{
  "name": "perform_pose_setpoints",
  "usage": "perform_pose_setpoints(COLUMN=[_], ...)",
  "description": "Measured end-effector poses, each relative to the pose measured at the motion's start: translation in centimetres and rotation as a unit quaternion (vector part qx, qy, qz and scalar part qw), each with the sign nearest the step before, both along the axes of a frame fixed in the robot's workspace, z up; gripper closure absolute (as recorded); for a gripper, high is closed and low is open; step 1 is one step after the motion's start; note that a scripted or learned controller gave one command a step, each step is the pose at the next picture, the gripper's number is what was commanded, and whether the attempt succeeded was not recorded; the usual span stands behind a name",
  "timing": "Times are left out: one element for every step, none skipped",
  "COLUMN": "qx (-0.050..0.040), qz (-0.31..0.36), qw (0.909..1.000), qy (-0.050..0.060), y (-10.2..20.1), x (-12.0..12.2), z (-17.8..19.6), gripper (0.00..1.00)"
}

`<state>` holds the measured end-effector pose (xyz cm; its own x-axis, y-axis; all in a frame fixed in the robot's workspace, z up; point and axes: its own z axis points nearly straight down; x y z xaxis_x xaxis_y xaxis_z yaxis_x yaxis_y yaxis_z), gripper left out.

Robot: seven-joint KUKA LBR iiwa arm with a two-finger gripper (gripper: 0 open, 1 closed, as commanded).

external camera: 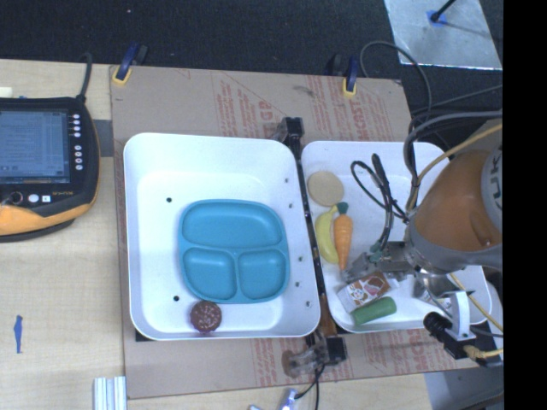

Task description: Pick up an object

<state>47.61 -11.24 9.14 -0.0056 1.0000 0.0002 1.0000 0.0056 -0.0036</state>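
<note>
The scene is evenly and rather brightly lit, apparently from overhead. The left bin (154,169) is washed almost to pure white, with a faint grey shade cast along its inner walls. A soft shadow is thrown beside the blue tray (232,250) within it. The floor (256,15) beyond that bin is rendered nearly black. Fine detail is softened throughout by low resolution.

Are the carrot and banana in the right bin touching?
Touching. In the camera view the carrot lies alongside the banana, their edges meeting with no white bin floor showing between them.
</note>
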Motion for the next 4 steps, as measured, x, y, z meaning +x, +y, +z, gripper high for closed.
perform_pose_setpoints(qx=[-0.0012, -0.0013, -0.0004, -0.0012], qz=[0.002, 0.002, 0.001, -0.002], qw=[1.0, 1.0, 1.0, 1.0], qy=[-0.001, -0.001, 0.0, -0.001], y=[-0.2, -0.2, 1.6, 1.7], x=[0.1, 0.1, 2.8, 8.7], z=[1.1, 1.1, 1.8, 0.2], gripper=[1.0, 0.0, 0.0, 0.0])
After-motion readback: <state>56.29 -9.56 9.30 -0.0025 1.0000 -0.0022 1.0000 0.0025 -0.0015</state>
